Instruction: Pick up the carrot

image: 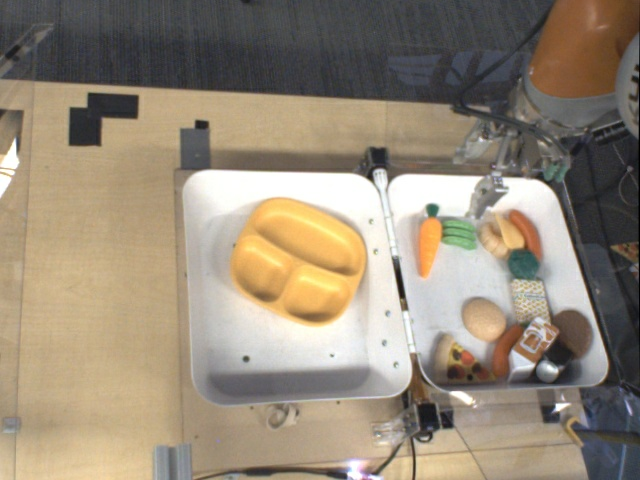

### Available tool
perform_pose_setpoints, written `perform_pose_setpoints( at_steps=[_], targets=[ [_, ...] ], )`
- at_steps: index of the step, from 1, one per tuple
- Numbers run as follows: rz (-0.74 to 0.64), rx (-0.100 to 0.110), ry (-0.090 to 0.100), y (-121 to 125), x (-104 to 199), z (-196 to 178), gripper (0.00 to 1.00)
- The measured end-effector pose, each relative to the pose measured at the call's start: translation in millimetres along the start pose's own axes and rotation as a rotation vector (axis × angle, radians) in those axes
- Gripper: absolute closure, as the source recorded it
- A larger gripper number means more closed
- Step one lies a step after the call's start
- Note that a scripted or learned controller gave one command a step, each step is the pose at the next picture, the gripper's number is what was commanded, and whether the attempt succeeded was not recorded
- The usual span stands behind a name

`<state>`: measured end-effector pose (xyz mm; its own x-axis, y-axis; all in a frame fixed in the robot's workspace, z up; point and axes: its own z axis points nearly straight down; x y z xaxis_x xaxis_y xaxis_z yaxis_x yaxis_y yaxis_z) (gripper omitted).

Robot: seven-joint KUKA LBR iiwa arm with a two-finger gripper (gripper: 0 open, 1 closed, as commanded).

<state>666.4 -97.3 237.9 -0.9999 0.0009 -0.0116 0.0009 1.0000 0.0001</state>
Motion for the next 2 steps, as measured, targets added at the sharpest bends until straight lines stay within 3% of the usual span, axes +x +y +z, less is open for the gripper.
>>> perform_pose_setpoints(
  at_steps=[1,2],
  targets=[
    [-0.082,-0.003,0.012,14,16,141,0.0],
    [0.176,-0.003,0.026,10,1,149,0.0]
  ],
)
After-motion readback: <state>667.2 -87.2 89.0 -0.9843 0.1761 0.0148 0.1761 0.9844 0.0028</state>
